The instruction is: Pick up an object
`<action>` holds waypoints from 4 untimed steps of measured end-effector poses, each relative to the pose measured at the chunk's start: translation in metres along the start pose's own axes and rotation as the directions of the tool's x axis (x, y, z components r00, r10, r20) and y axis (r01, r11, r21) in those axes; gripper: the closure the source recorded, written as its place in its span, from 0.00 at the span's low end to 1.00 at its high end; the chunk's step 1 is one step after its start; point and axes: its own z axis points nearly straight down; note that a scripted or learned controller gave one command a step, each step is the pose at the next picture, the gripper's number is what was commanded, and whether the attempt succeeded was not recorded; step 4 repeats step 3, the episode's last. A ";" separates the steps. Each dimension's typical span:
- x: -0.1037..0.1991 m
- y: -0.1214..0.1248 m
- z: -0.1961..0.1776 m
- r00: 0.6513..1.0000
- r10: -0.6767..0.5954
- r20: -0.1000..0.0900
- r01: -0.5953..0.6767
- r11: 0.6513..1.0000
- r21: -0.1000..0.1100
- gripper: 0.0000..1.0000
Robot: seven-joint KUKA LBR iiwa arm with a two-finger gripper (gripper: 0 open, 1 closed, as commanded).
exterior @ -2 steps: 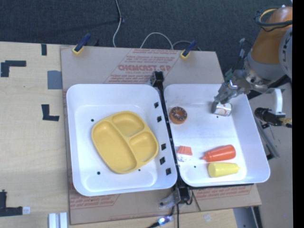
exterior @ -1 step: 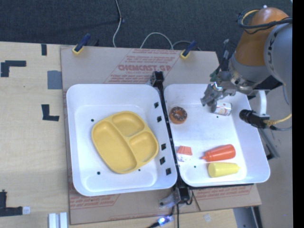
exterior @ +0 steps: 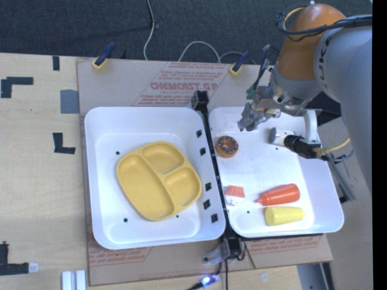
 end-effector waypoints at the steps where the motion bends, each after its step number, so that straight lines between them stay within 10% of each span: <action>1: 0.055 0.006 0.007 1.000 0.000 0.000 0.000 1.000 0.000 1.00; 3: 0.162 0.011 -0.023 1.000 0.000 0.000 0.000 1.000 -0.001 1.00; 4: 0.162 0.011 -0.023 1.000 0.000 0.000 0.000 1.000 -0.001 1.00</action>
